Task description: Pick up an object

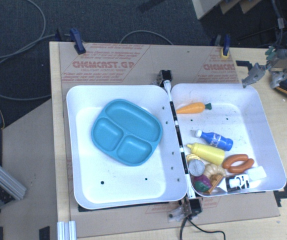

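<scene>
Gripper: above right bin's far corner, state unclear.
Risk: near-corner clutter (sausage, yellow bottle) invites glancing grasps.

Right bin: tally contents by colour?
Right bin, what I can separate:
Orange: 2, carrot, sausage
Blue: 1, bottle
Yellow: 1, bottle
Black-and-white: 1, box
Total: 5, plus a small cluster I can't separate.

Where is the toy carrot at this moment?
The toy carrot lies in the right bin, near its far-left corner, apart from the blue bottle nearer the camera.
</scene>
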